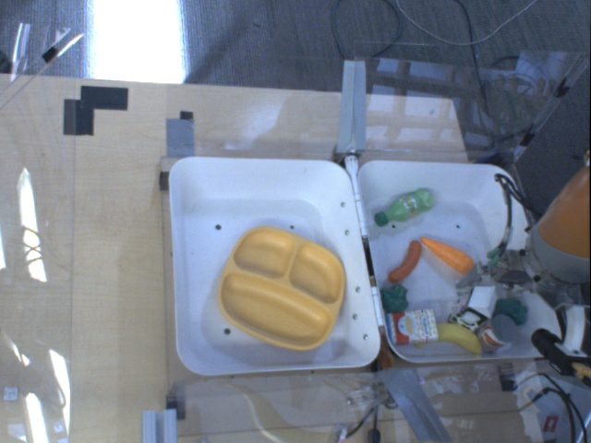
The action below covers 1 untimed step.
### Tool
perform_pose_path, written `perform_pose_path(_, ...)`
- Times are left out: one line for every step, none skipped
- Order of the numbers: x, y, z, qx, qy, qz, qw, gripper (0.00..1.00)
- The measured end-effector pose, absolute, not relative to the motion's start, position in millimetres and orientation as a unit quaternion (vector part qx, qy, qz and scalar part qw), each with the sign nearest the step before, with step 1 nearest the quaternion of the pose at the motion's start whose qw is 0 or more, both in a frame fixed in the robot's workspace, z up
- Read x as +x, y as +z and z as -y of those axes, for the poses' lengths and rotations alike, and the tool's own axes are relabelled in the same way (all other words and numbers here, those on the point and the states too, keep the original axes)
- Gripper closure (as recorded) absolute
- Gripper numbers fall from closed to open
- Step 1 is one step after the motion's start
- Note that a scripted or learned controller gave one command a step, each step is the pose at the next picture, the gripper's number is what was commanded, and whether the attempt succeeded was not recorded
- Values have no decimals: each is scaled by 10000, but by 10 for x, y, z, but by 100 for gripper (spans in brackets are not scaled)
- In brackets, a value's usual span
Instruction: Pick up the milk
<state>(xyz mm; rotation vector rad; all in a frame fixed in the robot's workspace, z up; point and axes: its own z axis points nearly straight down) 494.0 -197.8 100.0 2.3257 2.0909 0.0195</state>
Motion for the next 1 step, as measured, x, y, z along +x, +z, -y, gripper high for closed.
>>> perform_pose_path(4911, 893, 1609, 7044, 33, -7098, 70, 0)
